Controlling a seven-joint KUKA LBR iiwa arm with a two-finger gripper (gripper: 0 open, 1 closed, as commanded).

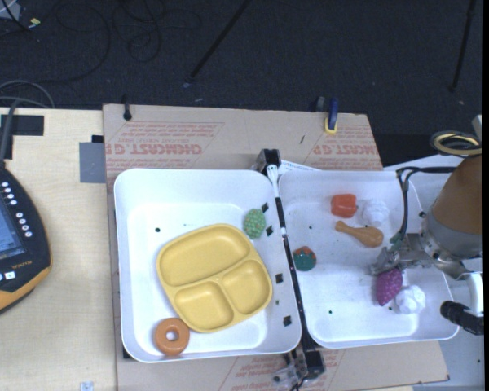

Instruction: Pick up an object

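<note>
The gripper (389, 261) hangs low in the right bin (326, 332), directly above the purple grape bunch (387, 286); whether it grips cannot be told. A white crumpled thing (409, 300) touches the grapes. Farther from the grapes lie a wooden drumstick (360, 233), a red block (344, 205) and a green-red ball (304, 258).
</note>
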